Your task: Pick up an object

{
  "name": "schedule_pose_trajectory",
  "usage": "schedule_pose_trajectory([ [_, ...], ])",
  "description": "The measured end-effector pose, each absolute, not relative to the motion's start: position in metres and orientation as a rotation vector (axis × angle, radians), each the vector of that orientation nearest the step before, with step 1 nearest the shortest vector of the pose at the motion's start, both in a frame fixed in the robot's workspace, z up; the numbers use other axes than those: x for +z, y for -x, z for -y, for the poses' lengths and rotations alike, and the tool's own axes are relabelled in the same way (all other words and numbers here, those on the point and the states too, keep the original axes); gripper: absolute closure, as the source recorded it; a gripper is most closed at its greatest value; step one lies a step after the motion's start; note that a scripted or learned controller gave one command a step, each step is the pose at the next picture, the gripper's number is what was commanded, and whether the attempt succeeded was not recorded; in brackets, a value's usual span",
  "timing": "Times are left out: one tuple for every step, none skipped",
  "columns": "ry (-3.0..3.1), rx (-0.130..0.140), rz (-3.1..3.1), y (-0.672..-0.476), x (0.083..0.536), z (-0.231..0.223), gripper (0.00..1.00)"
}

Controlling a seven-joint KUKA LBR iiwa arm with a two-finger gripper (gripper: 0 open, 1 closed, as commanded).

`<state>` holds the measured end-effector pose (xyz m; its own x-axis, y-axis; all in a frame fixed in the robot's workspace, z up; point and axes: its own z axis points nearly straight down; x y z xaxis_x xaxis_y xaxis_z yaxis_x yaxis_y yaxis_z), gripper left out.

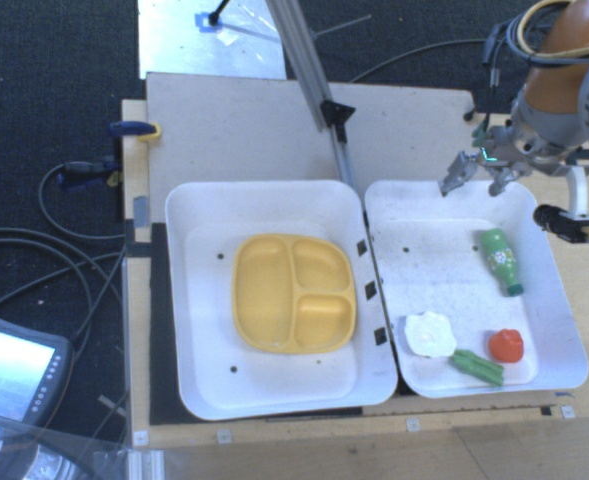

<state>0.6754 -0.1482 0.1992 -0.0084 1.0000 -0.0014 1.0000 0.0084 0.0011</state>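
Note:
My gripper (477, 177) hangs over the far edge of the right bin (444, 218), its two fingers spread apart and open with nothing between them. In that bin lie a green bottle (500, 260) near the right wall, a red tomato-like piece (506, 345), a white lumpy object (430, 334) and a small green pod (477, 366) at the front. The bottle lies well below and slightly right of the gripper. A yellow divided plate (294, 293) lies in the left bin (204, 368).
A grey metal pole (304, 53) slants across the back board to the seam between the bins. Cables and a teach pendant (14, 368) lie left of the bench. The arm's wrist (564, 78) stands at the upper right.

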Motion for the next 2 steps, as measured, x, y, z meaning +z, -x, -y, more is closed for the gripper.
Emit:
schedule_pose_trajectory([
  [-2.22, -0.004, -2.225, -0.671, 0.138, 0.15, 0.0],
  [-2.217, -0.003, -2.227, -0.671, 0.088, 0.15, 0.0],
])
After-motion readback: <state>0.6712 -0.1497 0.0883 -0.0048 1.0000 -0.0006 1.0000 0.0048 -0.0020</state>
